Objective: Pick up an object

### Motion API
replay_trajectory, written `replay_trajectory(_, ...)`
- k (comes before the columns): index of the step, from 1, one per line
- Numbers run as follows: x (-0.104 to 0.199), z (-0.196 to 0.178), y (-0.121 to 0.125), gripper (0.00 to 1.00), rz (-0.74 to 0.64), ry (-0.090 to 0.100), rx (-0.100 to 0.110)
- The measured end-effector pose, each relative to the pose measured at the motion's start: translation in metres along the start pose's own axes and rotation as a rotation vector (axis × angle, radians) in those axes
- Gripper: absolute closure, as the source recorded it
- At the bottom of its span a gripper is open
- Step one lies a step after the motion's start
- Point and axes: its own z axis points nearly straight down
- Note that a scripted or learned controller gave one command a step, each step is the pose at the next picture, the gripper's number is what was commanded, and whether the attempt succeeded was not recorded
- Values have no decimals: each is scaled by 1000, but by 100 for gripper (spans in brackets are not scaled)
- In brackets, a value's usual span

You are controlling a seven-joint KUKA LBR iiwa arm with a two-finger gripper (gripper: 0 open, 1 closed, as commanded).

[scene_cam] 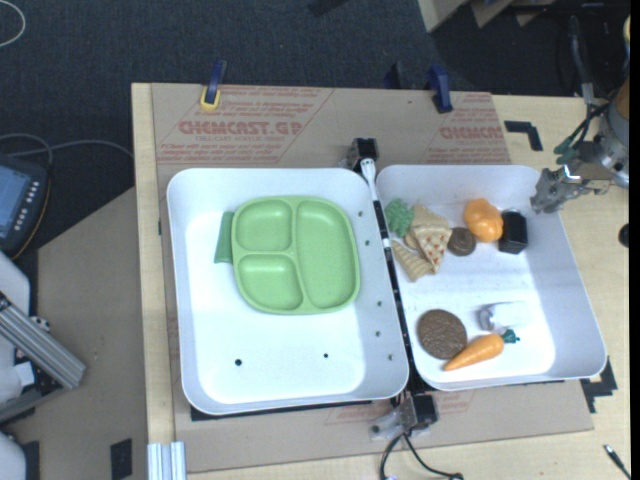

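Observation:
My gripper [552, 190] hangs at the far right rim of the right bin [560, 298], just above and right of a black block [513, 231]. An orange fruit [483, 218] lies beside the block, with a small brown disc [461, 241] to its left. Tan wedge-shaped food pieces [425, 243] and a green leafy piece [399, 215] lie by the bin's left wall. At the front sit a brown cookie [441, 332], a toy carrot [476, 350] and a small grey and white item [497, 315]. Nothing is seen in the gripper.
The left bin [200, 348] holds a green divided plate [296, 253] over a green cloth edge [222, 238]. Clamps stand at the bench's back edge [210, 88] [438, 88]. Open white floor lies in the right bin's middle and right.

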Motion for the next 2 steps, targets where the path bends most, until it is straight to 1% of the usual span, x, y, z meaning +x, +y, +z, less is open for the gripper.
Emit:
replay_trajectory(1, 54, 8, 2, 100, -3, 4, 7)
replay_trajectory(2, 109, -4, 7, 100, -5, 3, 3)
